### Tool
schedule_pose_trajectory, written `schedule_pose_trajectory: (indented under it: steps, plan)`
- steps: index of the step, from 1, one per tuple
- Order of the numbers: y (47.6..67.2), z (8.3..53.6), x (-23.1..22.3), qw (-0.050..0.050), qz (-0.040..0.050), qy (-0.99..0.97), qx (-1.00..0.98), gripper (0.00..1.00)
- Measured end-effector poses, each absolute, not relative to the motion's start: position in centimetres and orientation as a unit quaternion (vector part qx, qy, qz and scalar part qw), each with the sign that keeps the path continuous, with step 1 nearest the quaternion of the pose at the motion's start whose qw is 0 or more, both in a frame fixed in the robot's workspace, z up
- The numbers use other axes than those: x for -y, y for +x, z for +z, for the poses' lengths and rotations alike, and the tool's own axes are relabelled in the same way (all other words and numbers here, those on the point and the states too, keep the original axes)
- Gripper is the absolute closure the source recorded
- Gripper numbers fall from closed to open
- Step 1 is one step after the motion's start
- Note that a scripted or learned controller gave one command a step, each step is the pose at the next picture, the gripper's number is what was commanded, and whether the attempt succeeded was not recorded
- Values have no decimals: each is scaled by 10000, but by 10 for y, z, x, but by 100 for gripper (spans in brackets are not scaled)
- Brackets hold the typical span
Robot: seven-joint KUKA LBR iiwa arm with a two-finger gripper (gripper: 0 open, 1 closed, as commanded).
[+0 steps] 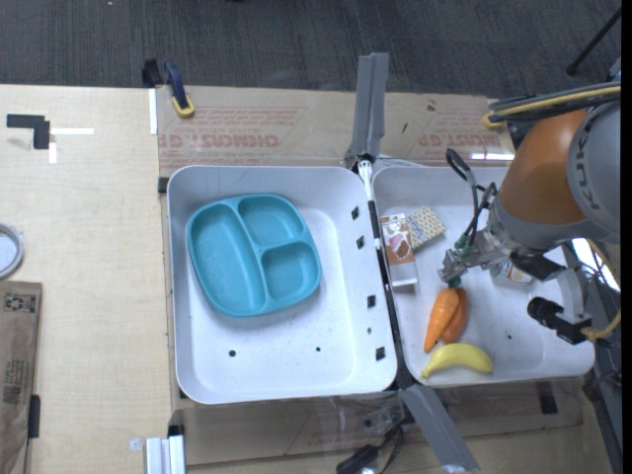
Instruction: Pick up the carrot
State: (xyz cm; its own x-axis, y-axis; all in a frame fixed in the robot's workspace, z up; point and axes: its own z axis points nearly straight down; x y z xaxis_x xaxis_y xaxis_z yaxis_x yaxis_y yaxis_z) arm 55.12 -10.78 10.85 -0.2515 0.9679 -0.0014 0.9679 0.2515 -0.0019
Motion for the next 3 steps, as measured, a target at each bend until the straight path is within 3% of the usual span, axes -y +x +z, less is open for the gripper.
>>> schedule_pose_trajectory:
  steps: [1, 2, 3]
  plan:
    - [551, 109, 108, -1, 12, -6117, 7911, 0]
    - [507, 90, 101, 18, 14, -6746, 7382, 0]
    - [510, 103, 102, -19, -10, -6755, 7374, 100]
